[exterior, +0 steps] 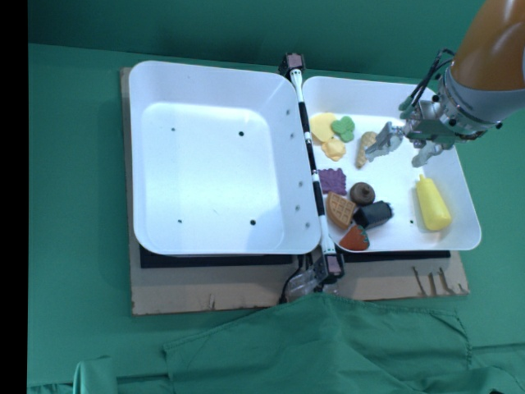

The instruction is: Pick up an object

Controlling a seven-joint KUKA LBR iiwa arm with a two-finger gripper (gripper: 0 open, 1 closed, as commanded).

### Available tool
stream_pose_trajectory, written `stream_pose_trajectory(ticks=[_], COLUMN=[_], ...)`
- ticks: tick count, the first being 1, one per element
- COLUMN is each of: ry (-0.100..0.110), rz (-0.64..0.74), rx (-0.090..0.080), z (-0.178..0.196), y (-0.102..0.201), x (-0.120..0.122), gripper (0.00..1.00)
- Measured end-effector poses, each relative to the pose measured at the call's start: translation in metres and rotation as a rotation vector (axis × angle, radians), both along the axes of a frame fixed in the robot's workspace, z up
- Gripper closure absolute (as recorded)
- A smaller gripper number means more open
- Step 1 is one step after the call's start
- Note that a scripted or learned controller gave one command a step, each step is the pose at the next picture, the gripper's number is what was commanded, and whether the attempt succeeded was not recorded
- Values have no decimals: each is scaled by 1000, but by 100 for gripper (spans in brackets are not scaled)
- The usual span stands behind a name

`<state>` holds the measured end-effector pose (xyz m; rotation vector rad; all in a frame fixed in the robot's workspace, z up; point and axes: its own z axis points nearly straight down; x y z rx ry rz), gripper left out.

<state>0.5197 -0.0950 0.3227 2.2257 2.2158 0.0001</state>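
Observation:
My gripper (405, 146) hangs over the upper middle of the right bin (459, 179), open, with nothing between its fingers. One fingertip (385, 141) is close to a tan bread piece (365, 149), the other fingertip (422, 158) is just above a yellow bottle (432, 204). Further left lie a yellow piece (326, 130) and a green piece (344, 126). Near the front left of the bin sit a purple piece (332, 180), a brown donut (362, 193), a waffle (340, 209), a black object (375, 214) and a red slice (355, 238).
The left bin (148, 80) stands beside the right one, joined by a black and white divider (305, 142). Both rest on cardboard (164, 294) over green cloth. Folded green cloth (328, 343) lies at the front.

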Motion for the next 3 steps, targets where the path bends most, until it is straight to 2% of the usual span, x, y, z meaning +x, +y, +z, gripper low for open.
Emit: stream_pose_trajectory(ticks=[1, 2, 3], ry=[0, 6, 6], rz=[0, 0, -1], rx=[0, 0, 1], z=[0, -57, -111], y=[0, 1, 0], x=[0, 8, -2], gripper=[0, 0, 0])
